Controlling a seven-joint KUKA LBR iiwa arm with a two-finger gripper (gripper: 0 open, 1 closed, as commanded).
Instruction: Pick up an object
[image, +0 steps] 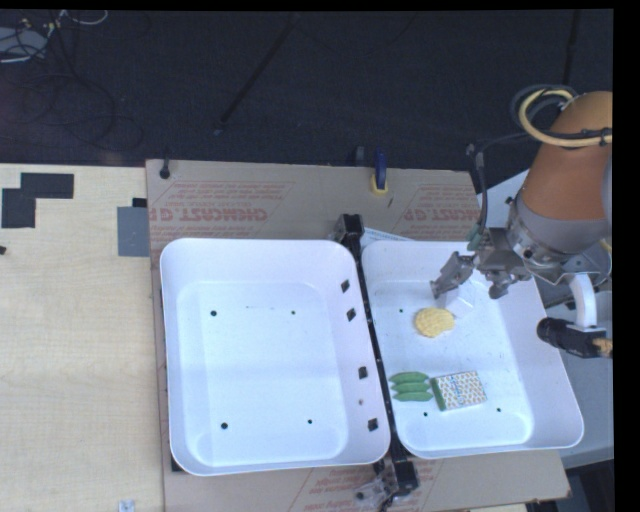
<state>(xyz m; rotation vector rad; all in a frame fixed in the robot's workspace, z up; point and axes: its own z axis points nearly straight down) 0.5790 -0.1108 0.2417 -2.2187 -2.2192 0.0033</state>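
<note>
**Gripper spread above the right bin, yellow disc just below it**

The yellow disc (434, 322), a round, flat, crumbly-looking piece, lies on the floor of the right bin (545, 400), a little above the bin's middle. The gripper (472, 279) hangs at roughly one o'clock from it, near but not touching. Its two fingers are spread apart, one tip towards the disc's side at the left, the other further right, and nothing sits between them.

At about six o'clock from the disc, towards the near edge of the same bin, lie two more things side by side: a green pea pod (410, 387), made of two plump green lobes stacked one over the other, and just beside it at three o'clock a speckled rectangular block (460, 390), green-edged with a pale dotted top and lying at a slight tilt. The two appear to touch or nearly touch. Both are well apart from the gripper, with the disc between.

Bare white floor surrounds the disc on all sides.

The grey arm with its orange band (575, 160) reaches in from three o'clock, over the right bin's far corner. The left bin (180, 350) sits at nine o'clock, its rim pressed against the right bin's along a black clipped seam. Both rest on a cardboard sheet (250, 200) atop the pale wooden bench (70, 330).
</note>
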